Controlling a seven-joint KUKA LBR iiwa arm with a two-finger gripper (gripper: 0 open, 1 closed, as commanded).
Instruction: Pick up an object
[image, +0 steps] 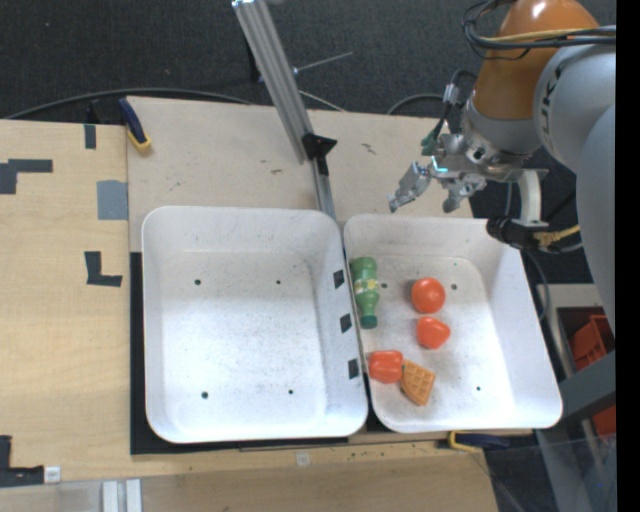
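The left bin lies bare; in the right bin sit a green bottle, two tomatoes, a red piece and a waffle. At one o'clock the gripper hovers, fingers spread, holding nothing. I'd drop squarely over one tomato, clear of its neighbours.

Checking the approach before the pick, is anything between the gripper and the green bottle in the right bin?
Nothing visible. The gripper sits above the right bin's far rim; the green bottle lies uncovered by the divider.
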